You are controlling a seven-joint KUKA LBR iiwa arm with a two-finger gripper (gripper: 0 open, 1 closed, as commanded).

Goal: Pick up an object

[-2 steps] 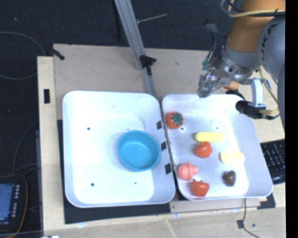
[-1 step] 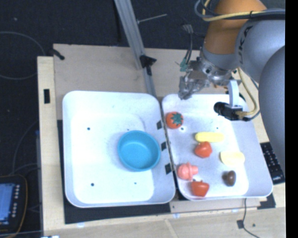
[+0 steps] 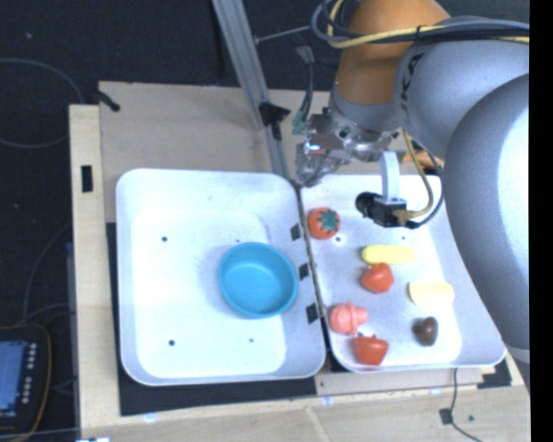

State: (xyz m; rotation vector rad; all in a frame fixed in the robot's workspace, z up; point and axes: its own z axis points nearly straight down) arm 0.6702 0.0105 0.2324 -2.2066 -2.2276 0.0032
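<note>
My gripper [image 3: 311,171] hangs over the back edge of the bins, near the divider, above and left of a red tomato-like toy [image 3: 323,223] in the right bin [image 3: 470,334]. Also in that bin lie a yellow banana-shaped piece [image 3: 387,254], a red piece [image 3: 377,278], a pale yellow block [image 3: 430,292], a pink piece [image 3: 347,317], a dark brown piece [image 3: 426,330] and a red strawberry-like piece [image 3: 370,349]. A blue bowl [image 3: 256,279] sits in the left bin [image 3: 157,210]. I see nothing between the fingers.
A grey metal post [image 3: 244,58] slants down to the divider just left of the gripper. A black cable plug [image 3: 380,209] dangles over the right bin's back. The wooden bench [image 3: 180,122] borders both bins.
</note>
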